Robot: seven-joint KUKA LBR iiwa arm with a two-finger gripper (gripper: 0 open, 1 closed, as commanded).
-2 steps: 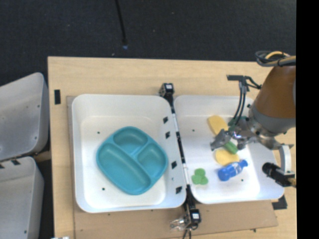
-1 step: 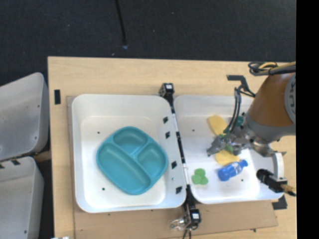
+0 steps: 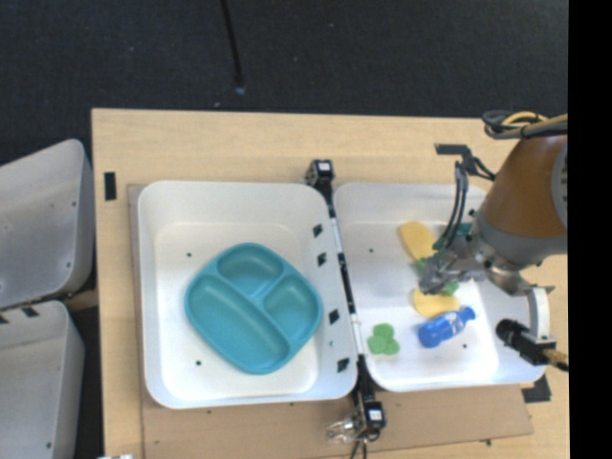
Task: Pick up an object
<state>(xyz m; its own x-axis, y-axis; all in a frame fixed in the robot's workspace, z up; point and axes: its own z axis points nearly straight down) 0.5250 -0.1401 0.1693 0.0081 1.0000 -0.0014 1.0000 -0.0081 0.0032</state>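
Nearest the camera in the right white bin [image 3: 478, 376] sit a small green blob-shaped toy [image 3: 383, 339] and a blue plastic bottle [image 3: 445, 326]. Just behind them, a yellow item [image 3: 432, 303] lies under the gripper [image 3: 438, 277], another yellow piece [image 3: 416, 239] beyond. The left white bin [image 3: 163, 256] holds a teal divided plate [image 3: 252, 306].

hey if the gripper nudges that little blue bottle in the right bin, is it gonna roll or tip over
Tipping looks unlikely: the blue bottle already lies on its side on the right bin floor. Its rounded body suggests it may roll when pushed sideways. It looks small and plastic, so probably light and easily knocked toward the yellow piece beside it.
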